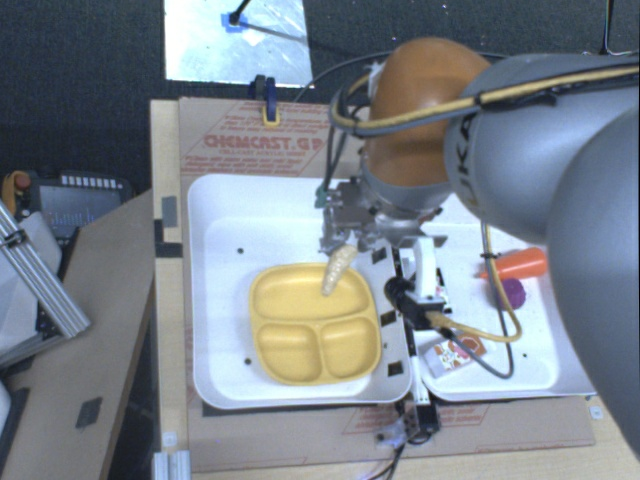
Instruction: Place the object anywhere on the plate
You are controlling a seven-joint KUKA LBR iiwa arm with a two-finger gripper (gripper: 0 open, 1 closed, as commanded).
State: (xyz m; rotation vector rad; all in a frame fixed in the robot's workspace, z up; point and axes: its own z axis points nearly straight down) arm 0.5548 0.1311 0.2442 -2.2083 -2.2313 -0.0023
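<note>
A pale, cream-colored object [339, 268], long and thin with a pointed end, hangs tilted over the yellow plate [315, 326]. Its lower tip is over the back part of the plate, the big section, near the right rim. Whether the tip touches the plate cannot be told. Its top end goes up into the gripper [345, 236], so the fingers look closed on it and holding it.

The plate has three parts: one wide part at the back and two smaller ones at the front. It lies in the left white bin [215, 268], toward the front right.

The grey arm [560, 158] comes in from the right, and its orange band [425, 108] is just above the gripper.

In the right white bin [540, 368] lie an orange thing [520, 263] and a purple thing [513, 292] close together near the arm. A small white and red packet [452, 353] lies at the front left of that bin. A black cable [495, 353] curls just beside it.

Both bins sit on a brown cardboard sheet [255, 143] on the counter.
</note>
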